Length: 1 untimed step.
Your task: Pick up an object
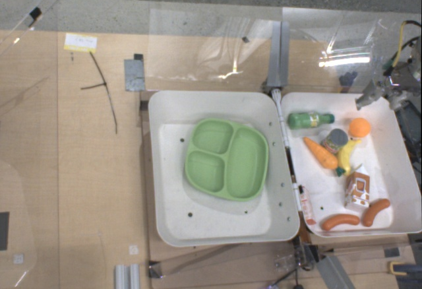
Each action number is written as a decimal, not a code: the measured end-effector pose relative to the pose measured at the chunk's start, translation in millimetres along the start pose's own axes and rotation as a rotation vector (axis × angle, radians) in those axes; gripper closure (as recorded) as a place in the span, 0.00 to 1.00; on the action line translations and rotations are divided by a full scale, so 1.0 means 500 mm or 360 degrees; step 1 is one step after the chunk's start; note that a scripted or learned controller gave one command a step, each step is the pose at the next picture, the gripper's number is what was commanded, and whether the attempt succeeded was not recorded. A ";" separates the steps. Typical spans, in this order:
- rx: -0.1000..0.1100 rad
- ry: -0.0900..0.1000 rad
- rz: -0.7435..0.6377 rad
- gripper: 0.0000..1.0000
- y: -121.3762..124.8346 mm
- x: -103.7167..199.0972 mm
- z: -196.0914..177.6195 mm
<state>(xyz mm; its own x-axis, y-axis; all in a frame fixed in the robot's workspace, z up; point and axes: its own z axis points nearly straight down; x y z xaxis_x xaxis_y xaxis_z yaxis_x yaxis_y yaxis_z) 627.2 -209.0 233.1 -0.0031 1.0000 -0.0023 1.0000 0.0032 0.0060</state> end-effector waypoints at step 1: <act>0.0000 -0.0001 -0.0105 0.00 -0.049 -0.050 0.243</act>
<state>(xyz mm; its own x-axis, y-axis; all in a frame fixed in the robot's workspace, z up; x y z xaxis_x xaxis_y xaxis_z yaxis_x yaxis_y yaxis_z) 603.4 -234.2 111.7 -0.0693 0.9976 -0.0032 0.9976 0.0693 0.0059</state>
